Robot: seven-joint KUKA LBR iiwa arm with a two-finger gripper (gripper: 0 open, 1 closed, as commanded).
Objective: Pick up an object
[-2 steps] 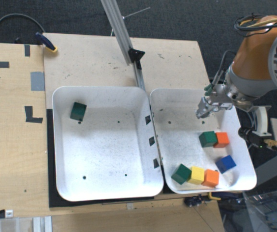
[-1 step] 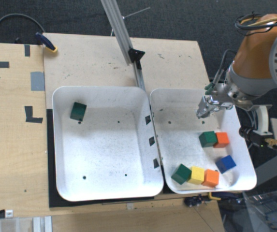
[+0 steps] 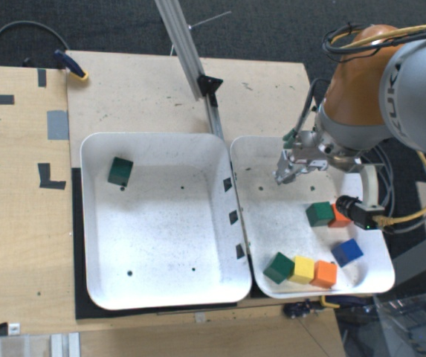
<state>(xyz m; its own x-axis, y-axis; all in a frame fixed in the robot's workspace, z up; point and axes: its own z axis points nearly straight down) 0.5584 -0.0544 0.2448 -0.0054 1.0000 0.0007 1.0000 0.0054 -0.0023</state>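
Note:
My gripper (image 3: 285, 172) hangs over the upper part of the right bin (image 3: 266, 213), its metal fingers pointing down and to the left with nothing visible between them. Below it to the right, a green cube (image 3: 319, 214) sits against an orange cube (image 3: 340, 216). A blue cube (image 3: 347, 252) lies lower right. Along the bin's front edge stand a dark green cube (image 3: 278, 267), a yellow cube (image 3: 302, 268) and an orange cube (image 3: 324, 274) in a row. A dark green cube (image 3: 120, 172) sits alone in the left bin (image 3: 160, 274).
A slanted metal pole (image 3: 184, 39) crosses above the bins and ends at a black clamp (image 3: 210, 86). Black clips (image 3: 233, 216) line the divide between the bins. Cables (image 3: 369, 199) hang by the arm at the right bin's far side.

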